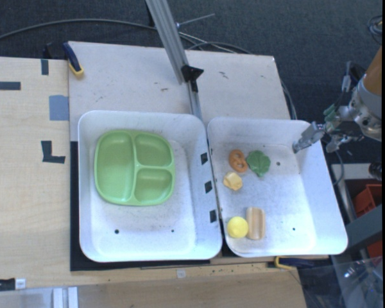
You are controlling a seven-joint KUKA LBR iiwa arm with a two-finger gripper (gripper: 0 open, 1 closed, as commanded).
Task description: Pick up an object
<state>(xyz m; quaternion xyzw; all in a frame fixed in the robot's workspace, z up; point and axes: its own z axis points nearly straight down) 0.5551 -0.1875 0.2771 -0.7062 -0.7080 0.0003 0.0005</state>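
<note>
Gripper [321, 136] sits at the upper right rim of the right bin [324, 191], with one finger [306, 138] pointing down-left over the bin's edge and the other [337, 143] set apart from it to the right, so the two stand apart with nothing between them. Behind it the grey arm [369, 111] comes in from the right side. Inside the right bin lie five small play-food pieces: an orange round piece [238, 161] near the upper middle, a green leafy piece [259, 163] touching its right side, a pale yellow chunk [233, 182] just below the orange one, and lower down a yellow ball [237, 227] just beside a tan, bread-like stick [255, 223] that lies upright along the bin. All of them rest on the bin floor, well apart from the gripper. The left bin [90, 191] holds a light green divided plate [134, 167] with three compartments, lying flat in its upper half. Both bins rest side by side on the tabletop [25, 172], which carries a few dark tape marks [50, 151] on its left part. A slanted metal pole [170, 34] rises above the gap between the bins.
</note>
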